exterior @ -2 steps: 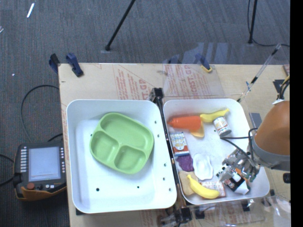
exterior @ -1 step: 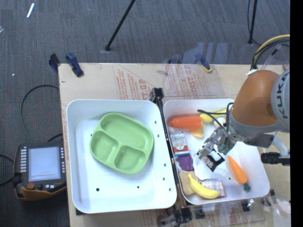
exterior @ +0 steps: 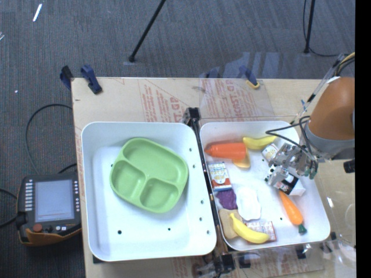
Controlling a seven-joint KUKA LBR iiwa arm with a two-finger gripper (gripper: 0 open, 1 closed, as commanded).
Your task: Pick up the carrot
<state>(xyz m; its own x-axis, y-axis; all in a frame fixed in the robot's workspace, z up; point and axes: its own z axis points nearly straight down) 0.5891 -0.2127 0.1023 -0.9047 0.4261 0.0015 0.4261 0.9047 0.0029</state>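
Look in the right bin [exterior: 316, 204], near the front right corner: a small orange carrot [exterior: 291, 208] with a green end, flat on the bottom. Just beside its other end, the gripper [exterior: 282, 175], low over the bin. Cannot tell how wide open, or if holding anything. Probably a toy carrot: light, hard, smooth, a bit slippery, quick to roll. Best to grab across the fat middle, not the thin green end. Well apart: a banana [exterior: 250, 227] and another orange toy [exterior: 227, 150].
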